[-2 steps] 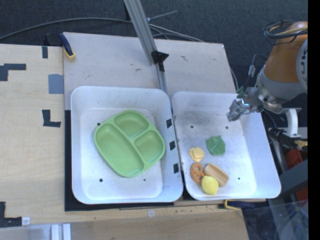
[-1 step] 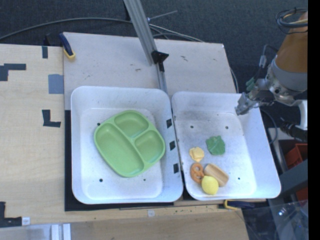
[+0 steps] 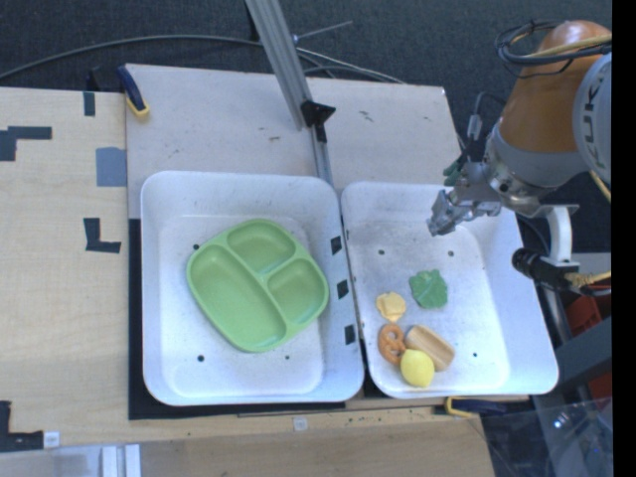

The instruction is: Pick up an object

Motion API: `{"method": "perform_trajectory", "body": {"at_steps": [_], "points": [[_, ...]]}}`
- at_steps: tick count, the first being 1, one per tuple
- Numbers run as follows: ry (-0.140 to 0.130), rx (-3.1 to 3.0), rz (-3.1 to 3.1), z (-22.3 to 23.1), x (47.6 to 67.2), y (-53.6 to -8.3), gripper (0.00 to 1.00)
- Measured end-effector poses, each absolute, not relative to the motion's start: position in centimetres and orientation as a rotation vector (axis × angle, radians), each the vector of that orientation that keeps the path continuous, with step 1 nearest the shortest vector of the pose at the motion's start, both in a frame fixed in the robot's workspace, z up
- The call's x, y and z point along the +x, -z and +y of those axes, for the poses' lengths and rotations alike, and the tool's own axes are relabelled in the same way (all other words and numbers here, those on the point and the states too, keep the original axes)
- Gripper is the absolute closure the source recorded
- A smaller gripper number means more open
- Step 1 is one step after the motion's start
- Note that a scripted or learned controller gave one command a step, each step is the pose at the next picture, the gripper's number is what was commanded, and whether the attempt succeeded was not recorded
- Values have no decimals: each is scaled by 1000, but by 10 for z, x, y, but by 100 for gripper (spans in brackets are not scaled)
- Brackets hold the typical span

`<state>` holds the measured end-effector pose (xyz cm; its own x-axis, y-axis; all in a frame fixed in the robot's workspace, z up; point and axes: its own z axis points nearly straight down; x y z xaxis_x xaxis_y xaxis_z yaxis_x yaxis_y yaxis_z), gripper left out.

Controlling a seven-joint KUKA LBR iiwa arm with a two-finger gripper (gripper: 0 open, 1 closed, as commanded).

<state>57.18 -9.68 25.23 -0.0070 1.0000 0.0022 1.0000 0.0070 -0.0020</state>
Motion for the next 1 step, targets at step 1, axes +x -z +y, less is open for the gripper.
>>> {"method": "perform_trajectory", "body": {"at_steps": [1], "points": [[0,-2212,-2227,-49,565,-256,100]]}}
